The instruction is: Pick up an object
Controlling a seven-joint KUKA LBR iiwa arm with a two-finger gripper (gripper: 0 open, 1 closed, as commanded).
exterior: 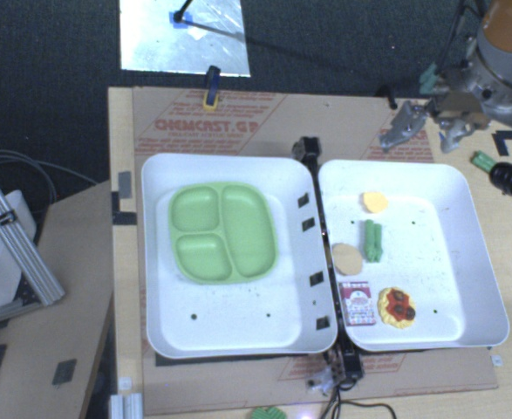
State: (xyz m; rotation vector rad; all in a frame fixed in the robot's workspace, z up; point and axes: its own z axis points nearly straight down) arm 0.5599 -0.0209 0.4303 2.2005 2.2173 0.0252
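Observation:
In the right bin (465,234) lie several small items: a yellow piece (375,202), a green bean-like piece (372,240), a tan round cookie (348,258), a red and white packet (358,304) and a yellow piece with red spots (397,307). My gripper (428,132) hangs over the cardboard just behind the right bin's back rim. It is open, its fingers (404,130) are spread, and nothing is between them. It is well apart from all the items.
The left bin (160,312) holds a green divided plate (222,232). Black clips (308,225) run along the seam between the bins. A shiny sheet (184,24) lies on the floor behind the bench. A metal frame (11,234) stands at the left.

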